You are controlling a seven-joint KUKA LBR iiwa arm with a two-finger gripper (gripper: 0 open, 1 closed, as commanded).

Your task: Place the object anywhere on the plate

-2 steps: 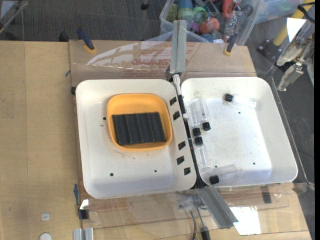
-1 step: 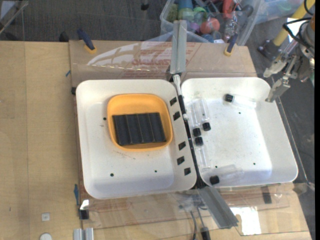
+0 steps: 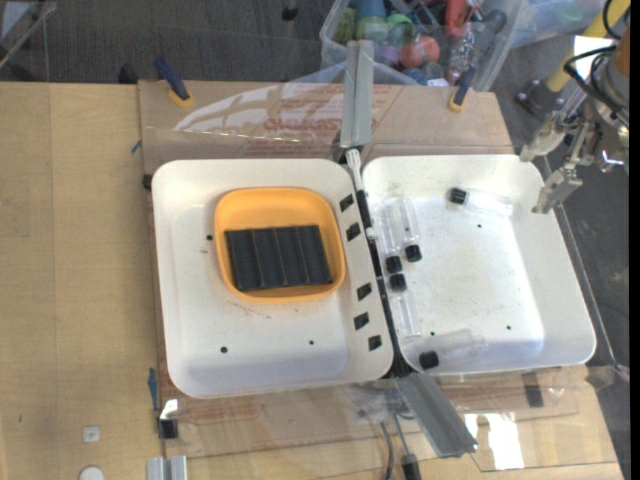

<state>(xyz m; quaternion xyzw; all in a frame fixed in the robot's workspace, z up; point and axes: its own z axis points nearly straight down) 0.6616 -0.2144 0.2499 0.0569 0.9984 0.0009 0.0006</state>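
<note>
The arm comes in at the upper right, mostly cut off by the frame edge. Its pincer hangs over the right bin's far right rim as thin pale metal parts; whether it is clenched or released cannot be told. The object is a flat, dark, ribbed rectangular block, matte, lying inside the plate. The plate is a glossy orange dish with rounded corners and a raised lip, sitting in the left bin. Both bins are smooth white plastic. In the right bin lie clear tubes with small black caps, hard to make out against the white. The tabletop is pale wood.
</note>
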